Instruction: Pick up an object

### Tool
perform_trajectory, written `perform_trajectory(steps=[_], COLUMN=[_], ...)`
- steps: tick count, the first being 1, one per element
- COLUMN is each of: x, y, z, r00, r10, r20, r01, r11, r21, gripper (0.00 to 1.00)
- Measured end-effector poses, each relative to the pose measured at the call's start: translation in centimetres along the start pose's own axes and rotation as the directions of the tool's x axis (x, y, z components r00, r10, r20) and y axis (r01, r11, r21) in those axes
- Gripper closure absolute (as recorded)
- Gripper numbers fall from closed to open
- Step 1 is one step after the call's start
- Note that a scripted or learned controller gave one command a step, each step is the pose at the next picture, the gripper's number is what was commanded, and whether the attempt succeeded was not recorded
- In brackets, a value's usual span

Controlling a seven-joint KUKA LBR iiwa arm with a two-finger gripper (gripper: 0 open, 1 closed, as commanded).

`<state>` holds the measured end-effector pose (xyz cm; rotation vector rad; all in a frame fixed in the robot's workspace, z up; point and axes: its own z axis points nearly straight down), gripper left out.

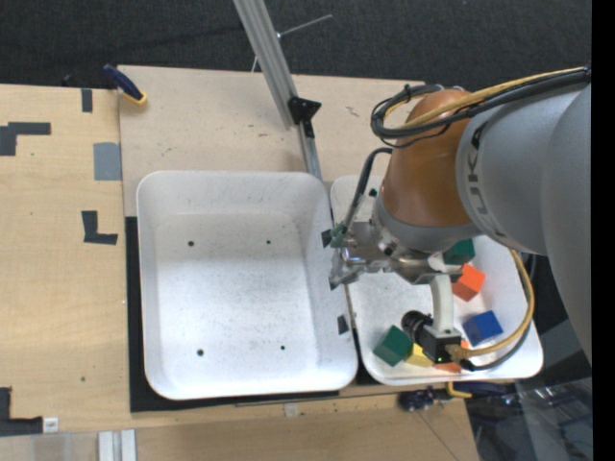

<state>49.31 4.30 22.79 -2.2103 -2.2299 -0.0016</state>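
My gripper point(346, 259) hangs low over the left edge of the right bin point(524, 353), close to the rim shared with the left bin point(231, 286). The large grey and orange wrist covers most of the right bin. Several blocks lie in the right bin's near part: a green block point(393, 345), a yellow piece point(421, 358) beside it, a blue block point(482, 327), an orange block point(470, 282) and a dark green one point(461, 252) partly under the arm. I see nothing between the fingers.
A slanted metal pole point(274, 60) with a black clamp runs down to the bins' far edge. Tape marks lie on the wooden bench at the left. A blue and yellow item point(125, 84) rests at the far left.
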Motion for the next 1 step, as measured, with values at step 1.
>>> perform_trajectory(steps=[1], x=[5.48], y=[-0.41], z=[0.96], r00=[1.000], r10=[0.001], r20=[0.002], r01=[-0.001], r11=[1.000], r21=[0.004], gripper=[1.00])
